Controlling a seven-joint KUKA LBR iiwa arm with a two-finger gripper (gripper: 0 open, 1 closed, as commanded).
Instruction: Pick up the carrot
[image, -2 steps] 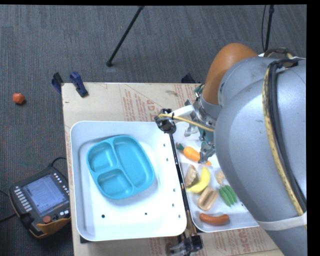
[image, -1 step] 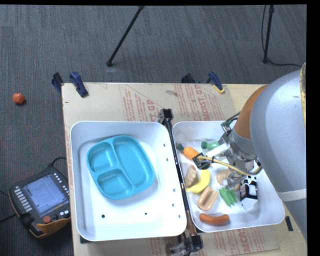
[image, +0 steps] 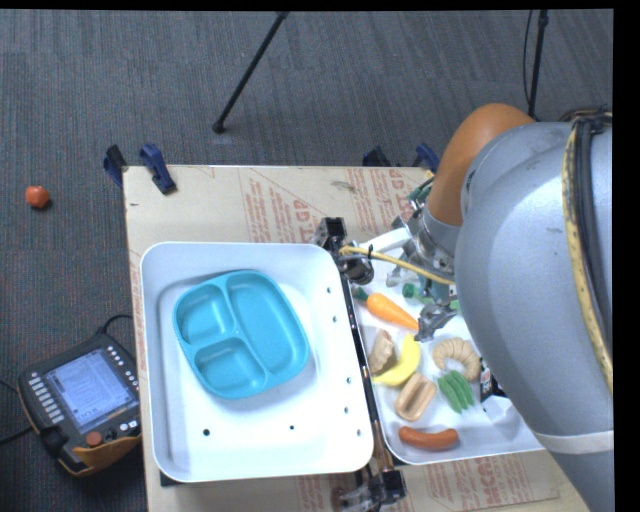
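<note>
**Gripper low over the right bin, carrot beside it**

My gripper (image: 437, 318) hangs over the right bin (image: 497, 440), near that bin's far edge, and my grey arm covers much of the bin's right side. Whether the gripper is open or closed I cannot tell from this view.

The carrot (image: 391, 310) lies on the bin floor toward the far-left corner, just to the left of my gripper, and I see nothing held there. Nearer the front of the same bin lie a banana (image: 399, 366), a croissant (image: 457, 353), some green beans (image: 456, 390), a hot dog bun (image: 414, 396) and a sausage (image: 430, 437).

The left bin (image: 180, 440) holds a blue divided plate (image: 240, 331), set toward its far-left corner.
</note>
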